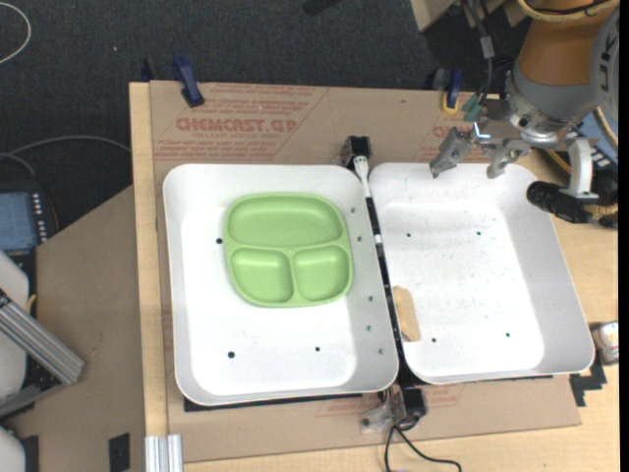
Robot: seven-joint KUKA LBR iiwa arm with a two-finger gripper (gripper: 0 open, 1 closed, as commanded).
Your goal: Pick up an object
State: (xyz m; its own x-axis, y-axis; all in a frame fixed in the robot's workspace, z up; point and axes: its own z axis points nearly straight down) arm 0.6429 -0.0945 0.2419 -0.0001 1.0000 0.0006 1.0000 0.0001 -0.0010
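While the arm is hanging over the far rim of the right bin, the pick is looking not yet begun.

Claw: the gripper (470, 158) is standing with its fingers apart, holding nothing.
Object: the green divided plate (288, 249) is lying in the left bin (197, 352), well apart from the claw.
Right bin (550, 332): a small tan piece (406, 315) is lying by its near-left edge.
Next move: likely crossing the divider and descending onto the plate's rim.
Writing: the cardboard (246, 116) is showing "CHEMCAST G.P" in red, reversed; smaller print is unreadable.
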